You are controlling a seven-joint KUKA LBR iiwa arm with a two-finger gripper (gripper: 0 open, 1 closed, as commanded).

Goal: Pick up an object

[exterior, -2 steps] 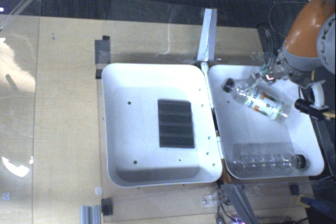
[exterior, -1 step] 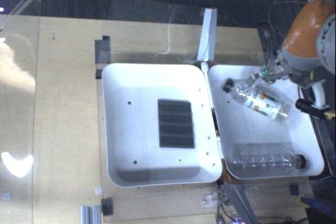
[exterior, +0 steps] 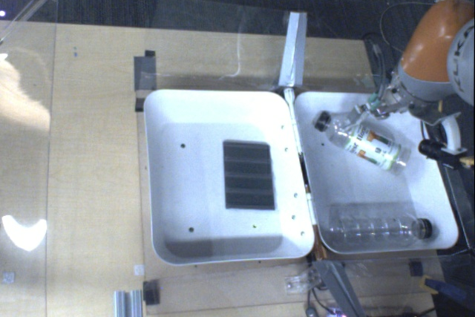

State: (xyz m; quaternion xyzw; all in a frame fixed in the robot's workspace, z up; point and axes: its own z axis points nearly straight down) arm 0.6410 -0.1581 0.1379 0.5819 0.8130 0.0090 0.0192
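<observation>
A: What is seen in the left bin (exterior: 159, 159)?

B: A dark ribbed pad (exterior: 249, 174) is laid flat near its middle.

A: And in the right bin (exterior: 438, 189)?

B: Two clear bottles are found there. A small bottle (exterior: 361, 142) with a black cap and a label is lying slantwise in the far half. A large bottle (exterior: 375, 226) is lying along the near wall, cap to the right.

A: Where is the gripper (exterior: 378, 106) placed?

B: It is seen at the far right of that bin, just beside the small bottle's upper end, under the orange band (exterior: 438, 41). Whether the fingers are spread or pressed together cannot be told.
</observation>
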